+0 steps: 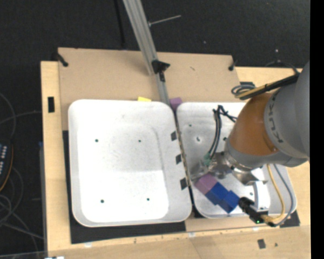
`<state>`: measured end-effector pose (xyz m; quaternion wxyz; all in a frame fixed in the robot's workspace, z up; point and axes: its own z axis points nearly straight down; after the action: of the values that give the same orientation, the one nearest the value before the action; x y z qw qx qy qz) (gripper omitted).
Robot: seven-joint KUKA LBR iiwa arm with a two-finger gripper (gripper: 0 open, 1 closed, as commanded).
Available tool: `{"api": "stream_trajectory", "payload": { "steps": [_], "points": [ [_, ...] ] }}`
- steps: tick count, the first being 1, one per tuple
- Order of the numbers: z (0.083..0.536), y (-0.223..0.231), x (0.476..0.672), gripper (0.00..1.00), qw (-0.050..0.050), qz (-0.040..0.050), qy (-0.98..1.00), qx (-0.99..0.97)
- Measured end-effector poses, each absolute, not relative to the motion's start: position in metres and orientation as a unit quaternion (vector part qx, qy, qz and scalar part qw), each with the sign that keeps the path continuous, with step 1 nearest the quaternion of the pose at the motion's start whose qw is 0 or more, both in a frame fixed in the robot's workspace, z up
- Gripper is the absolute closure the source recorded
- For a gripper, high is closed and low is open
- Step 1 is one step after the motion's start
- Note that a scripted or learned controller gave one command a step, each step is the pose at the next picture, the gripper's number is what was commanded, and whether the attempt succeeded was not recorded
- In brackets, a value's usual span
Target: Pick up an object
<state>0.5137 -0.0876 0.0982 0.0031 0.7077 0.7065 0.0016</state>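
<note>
In the right bin (pixel 197 117) a purple block (pixel 207 184) lies near the front left, with a blue block (pixel 223 196) touching it on its right. My gripper (pixel 211 169) hangs low over the bin just above the purple block, under the orange wrist band. The arm's body hides much of the right bin's right half.
The left bin (pixel 121 161) sits beside the right one, split by a ridge with black clips (pixel 179 158). A small purple piece (pixel 176 102) and a yellow piece (pixel 144 99) lie on the bench behind the bins. A metal pole (pixel 143 34) slants in from the top.
</note>
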Motion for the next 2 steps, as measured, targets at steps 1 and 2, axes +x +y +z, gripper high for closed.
{"api": "stream_trajectory", "payload": {
  "steps": [1, 2],
  "points": [
    [0.099, -0.088, 0.487, 0.00, 0.004, 0.0037, 0.707, 0.707],
    [0.110, -0.088, 0.489, 1.00, 0.005, 0.0051, 0.706, 0.708]
  ]
}}
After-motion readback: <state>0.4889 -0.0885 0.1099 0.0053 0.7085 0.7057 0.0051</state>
